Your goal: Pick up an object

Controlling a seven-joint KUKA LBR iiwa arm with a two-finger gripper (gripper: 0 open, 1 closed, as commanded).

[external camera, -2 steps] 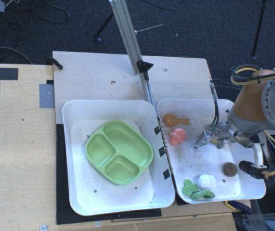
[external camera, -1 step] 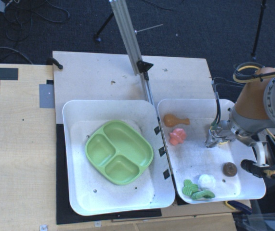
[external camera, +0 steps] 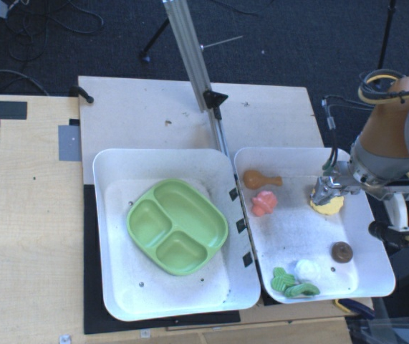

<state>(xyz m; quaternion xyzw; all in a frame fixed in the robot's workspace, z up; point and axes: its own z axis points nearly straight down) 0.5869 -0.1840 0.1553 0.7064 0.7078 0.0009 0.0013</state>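
Nearest, in the right bin point(external camera: 376, 282): green toy point(external camera: 292, 284) touching a white lump point(external camera: 308, 269) by the front wall; brown disc point(external camera: 342, 251) to their right. Left bin point(external camera: 111, 192): green divided plate point(external camera: 177, 226), tilted. Farther back on the right: pink piece point(external camera: 264, 203), orange drumstick shape point(external camera: 261, 180) behind it. Gripper point(external camera: 326, 192) down over a yellow object point(external camera: 329, 206) at the right wall; grasp and opening cannot be told. No readable writing or labels.

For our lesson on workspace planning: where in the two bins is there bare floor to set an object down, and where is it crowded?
Free: the right bin's middle, between pink toy, brown disc and green toy; the left bin's corners around the green plate. Crowded: near the gripper over the yellow object.
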